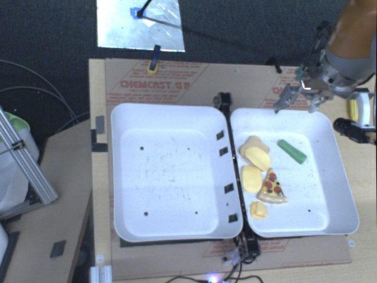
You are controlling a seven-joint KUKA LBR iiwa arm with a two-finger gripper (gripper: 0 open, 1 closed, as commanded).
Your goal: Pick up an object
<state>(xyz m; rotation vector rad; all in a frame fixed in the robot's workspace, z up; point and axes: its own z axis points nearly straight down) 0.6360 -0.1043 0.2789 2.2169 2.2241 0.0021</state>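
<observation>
My gripper (298, 103) hangs over the far rim of the right bin (336, 175), its two fingers spread apart with nothing between them, so it is open. A green block (292, 151) lies in that bin a little nearer than the gripper. Along the bin's left side sits a cluster of toy foods: a tan piece (253, 143), a yellow piece (257, 156) overlapping it, another yellow piece (251, 178), a pizza slice (272, 187) and a small yellow lump (258, 209).
The left bin (126, 175) adjoins the right one along a black-clipped divider (231, 158). Both stand on a cardboard sheet (156, 81). A metal plate (140, 16) lies beyond it, and an aluminium frame (20, 158) stands at the far left.
</observation>
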